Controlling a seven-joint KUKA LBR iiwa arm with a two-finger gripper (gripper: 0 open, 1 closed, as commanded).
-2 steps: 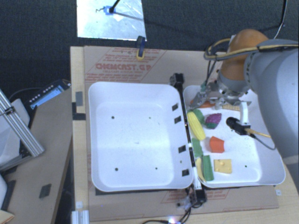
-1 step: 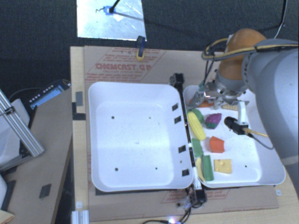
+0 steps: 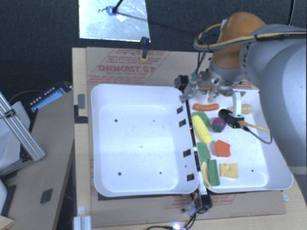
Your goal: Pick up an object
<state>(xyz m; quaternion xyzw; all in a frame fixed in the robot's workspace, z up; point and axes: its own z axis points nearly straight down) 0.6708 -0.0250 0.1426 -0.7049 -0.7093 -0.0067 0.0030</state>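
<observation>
Sausage, corn, cheese in right bin | left bin | jaws state unclear

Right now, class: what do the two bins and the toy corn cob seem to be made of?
Bins: likely moulded plastic, white and smooth, with rounded rims and a soft sheen. Corn cob: probably plastic or rubber toy food, uniformly bright yellow; its surface detail is too small to tell.
</observation>
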